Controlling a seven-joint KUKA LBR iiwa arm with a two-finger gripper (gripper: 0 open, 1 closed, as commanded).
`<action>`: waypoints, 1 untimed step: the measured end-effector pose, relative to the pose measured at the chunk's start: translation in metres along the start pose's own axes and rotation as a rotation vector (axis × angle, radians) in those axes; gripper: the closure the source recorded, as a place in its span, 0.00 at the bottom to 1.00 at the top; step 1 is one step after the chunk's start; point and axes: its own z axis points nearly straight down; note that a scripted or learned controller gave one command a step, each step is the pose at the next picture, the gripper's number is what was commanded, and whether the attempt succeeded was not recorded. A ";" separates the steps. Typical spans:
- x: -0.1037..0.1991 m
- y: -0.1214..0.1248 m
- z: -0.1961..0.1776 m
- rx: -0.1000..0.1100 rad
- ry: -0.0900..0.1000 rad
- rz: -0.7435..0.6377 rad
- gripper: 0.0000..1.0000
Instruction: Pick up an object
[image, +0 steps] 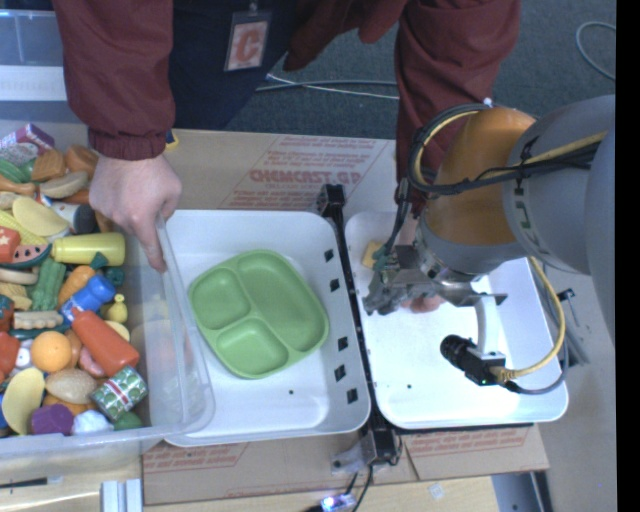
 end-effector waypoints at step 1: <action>0.056 -0.010 -0.007 -0.001 0.001 -0.001 1.00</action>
